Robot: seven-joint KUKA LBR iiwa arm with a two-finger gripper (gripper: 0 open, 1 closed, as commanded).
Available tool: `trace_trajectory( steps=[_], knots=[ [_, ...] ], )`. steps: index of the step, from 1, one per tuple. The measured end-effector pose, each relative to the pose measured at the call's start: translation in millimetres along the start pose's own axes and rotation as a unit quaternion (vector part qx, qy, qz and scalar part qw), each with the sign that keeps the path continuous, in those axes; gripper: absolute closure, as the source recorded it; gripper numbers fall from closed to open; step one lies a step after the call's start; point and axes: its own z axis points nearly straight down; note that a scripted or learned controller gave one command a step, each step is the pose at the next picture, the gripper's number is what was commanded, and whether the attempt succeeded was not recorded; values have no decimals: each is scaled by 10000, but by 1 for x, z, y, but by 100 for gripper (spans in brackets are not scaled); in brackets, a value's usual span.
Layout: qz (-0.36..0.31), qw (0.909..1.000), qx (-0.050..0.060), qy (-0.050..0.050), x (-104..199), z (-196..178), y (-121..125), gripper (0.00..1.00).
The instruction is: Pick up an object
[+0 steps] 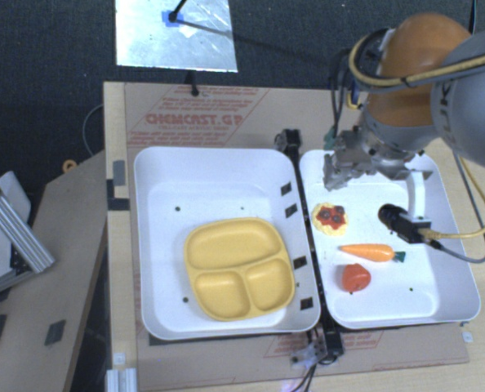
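I am the grey arm with the orange band, reaching in over the right bin (451,300), one of two shallow white bins side by side on the tabletop (87,219). My hand (340,174) hangs over the far left part of that bin, close to the divider between the bins. Seen from above, I cannot tell whether my hand is apart or together, and nothing shows inside it.

Three small things lie in the right bin, any of which could be my pick. A small pizza toy (330,218), pale yellow with red and dark spots, lies just nearer the camera than my hand (the closest candidate, I judge). Nearer still lies an orange carrot (367,252) on its side, its green end pointing away from the divider. Beyond it, toward the bin's near edge, sits a red tomato (356,278). They lie apart, probably so each leaves room for a grasp.

A black part with a cable (398,221) hangs beside the carrot. The left bin (157,178) holds a yellow divided plate (238,266).
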Motion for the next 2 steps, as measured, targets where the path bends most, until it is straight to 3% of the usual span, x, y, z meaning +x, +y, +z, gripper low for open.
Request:
trace_trajectory(
  steps=[1,2],
  knots=[
    [-3,10000,4,2,34,5,-34,100],
    [-7,10000,-1,6,76,21,-51,100]
  ],
)
